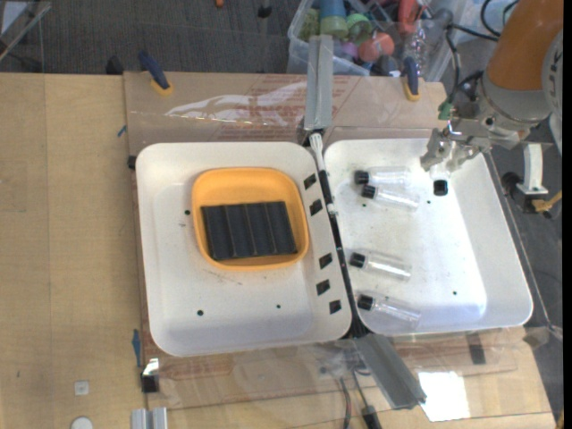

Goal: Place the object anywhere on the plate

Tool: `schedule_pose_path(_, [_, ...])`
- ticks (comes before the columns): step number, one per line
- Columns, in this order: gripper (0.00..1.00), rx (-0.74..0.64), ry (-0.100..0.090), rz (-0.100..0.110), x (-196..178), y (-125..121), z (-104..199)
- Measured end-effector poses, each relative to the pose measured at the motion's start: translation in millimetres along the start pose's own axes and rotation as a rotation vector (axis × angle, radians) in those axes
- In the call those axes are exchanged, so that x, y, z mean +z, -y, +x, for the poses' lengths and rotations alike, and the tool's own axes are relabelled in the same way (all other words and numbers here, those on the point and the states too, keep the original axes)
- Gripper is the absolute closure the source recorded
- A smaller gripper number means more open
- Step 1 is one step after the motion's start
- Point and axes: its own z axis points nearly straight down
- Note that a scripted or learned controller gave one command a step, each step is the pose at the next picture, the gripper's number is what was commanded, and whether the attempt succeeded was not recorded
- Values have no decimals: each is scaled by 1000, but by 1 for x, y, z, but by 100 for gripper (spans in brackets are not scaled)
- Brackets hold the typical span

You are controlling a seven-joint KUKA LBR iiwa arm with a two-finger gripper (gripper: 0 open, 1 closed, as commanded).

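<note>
Observed two white bins side by side: left bin, right bin. Found in the left bin an orange plate bearing a black ribbed insert.

Found four clear vials with black caps in the right bin. Located upper vial and second vial close together toward 11 o'clock of the bin. Located third vial near bin centre and fourth vial toward 7 o'clock, just beside the front rim. Noted a small black cap lying apart from the vials.

Located gripper over the bin's 1 o'clock area, below the orange band of the arm. Could not tell whether open or closed. Saw nothing between its tips.

Placed nearest vials at roughly 8 o'clock from the gripper, near but apart from it. Placed the cap at 6 o'clock, just beside the tips. Left all vials off the plate.
</note>
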Motion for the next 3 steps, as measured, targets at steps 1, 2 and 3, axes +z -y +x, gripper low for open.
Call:
schedule_pose_path(1, [100,-252,0,-6,-30,-2,16])
schedule_pose_path(2, [100,-515,1,-7,-58,-2,22])
schedule_pose_path(3, [100,-815,3,-8,-88,-3,3])
